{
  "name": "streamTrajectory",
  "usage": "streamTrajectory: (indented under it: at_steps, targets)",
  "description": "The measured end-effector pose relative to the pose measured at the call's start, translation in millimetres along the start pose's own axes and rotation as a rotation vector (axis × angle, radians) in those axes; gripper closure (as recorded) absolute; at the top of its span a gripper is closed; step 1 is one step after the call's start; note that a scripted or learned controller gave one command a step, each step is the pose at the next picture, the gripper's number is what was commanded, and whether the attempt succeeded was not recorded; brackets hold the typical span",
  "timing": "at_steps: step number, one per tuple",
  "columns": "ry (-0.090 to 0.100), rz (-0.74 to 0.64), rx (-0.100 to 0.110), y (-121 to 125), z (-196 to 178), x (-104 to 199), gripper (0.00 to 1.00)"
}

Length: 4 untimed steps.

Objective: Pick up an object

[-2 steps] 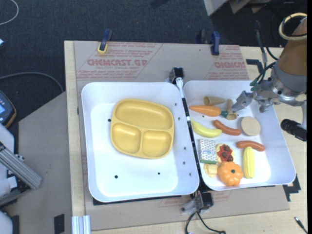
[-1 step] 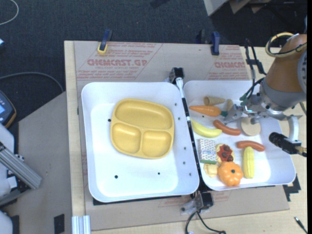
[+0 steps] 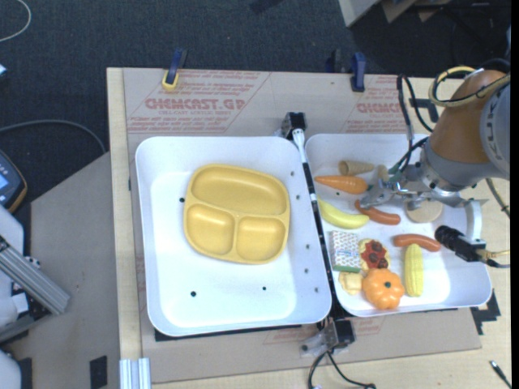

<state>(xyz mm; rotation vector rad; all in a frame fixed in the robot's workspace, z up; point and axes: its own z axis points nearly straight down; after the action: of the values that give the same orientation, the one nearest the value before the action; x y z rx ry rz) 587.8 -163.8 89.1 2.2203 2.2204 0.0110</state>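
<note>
Pumpkin (image 3: 383, 288), at the lower edge of the right bin (image 3: 470, 290), sits nearest my camera, with a corn cob (image 3: 413, 269) just beside it. From the gripper (image 3: 388, 191) outward: it hangs low over the upper middle of that bin, the arm (image 3: 466, 136) reaching in from the frame's right. I cannot tell from this slant whether it is wide or narrow, and I see nothing clearly held in it.

Right under it lies a red sausage (image 3: 383, 215), with a carrot (image 3: 342, 184) to its upper left and a banana (image 3: 342, 215) to its left. A second sausage (image 3: 418, 241) lies lower right; a small printed packet (image 3: 346, 250) and a red piece (image 3: 375, 254) lie below. The left bin (image 3: 162, 217) holds a yellow divided plate (image 3: 237, 214), well apart.

My worry is crowding. Sausage, carrot and banana lie so near one another that the gripper, closing, could nudge one away or pinch two at once. I judge the round sausage likely to roll or slip out on the lift.
</note>
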Motion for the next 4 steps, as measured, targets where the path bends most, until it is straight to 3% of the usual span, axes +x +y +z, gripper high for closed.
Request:
streamTrajectory:
  at_steps: [1, 3, 4]
  targets:
    - [-0.003, -0.001, -0.008, 2, -14, 0, 1.0]
    - [-0.007, 0.0, -0.002, 9, -132, -13, 1.0]
    - [-0.006, -0.001, 0.002, 10, -136, -13, 1.0]
